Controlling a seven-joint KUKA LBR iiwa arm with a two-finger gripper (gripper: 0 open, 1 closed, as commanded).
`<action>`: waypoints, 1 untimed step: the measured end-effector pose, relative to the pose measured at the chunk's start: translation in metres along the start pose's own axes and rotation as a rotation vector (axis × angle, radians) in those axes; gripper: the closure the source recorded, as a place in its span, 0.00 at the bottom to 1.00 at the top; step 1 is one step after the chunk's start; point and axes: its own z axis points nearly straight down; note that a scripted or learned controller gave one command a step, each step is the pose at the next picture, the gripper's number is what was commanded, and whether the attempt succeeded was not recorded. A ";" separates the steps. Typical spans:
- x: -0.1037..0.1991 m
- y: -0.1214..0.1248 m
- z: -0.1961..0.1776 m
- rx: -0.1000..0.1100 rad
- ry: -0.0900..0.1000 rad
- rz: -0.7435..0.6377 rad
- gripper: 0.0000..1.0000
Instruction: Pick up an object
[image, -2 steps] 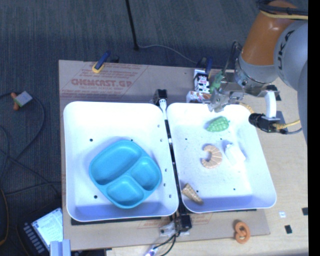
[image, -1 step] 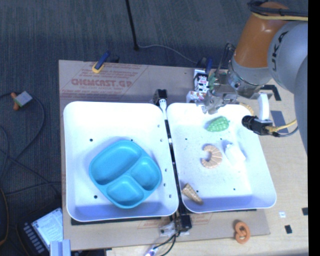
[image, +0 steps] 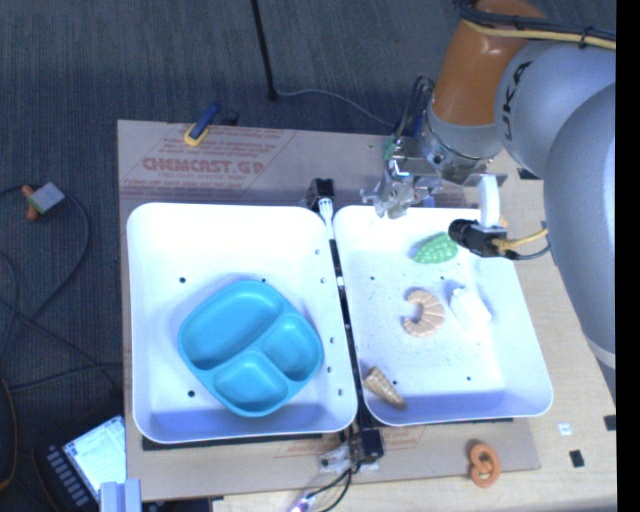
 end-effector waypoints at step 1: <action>0.043 -0.004 -0.008 -0.001 0.000 0.000 1.00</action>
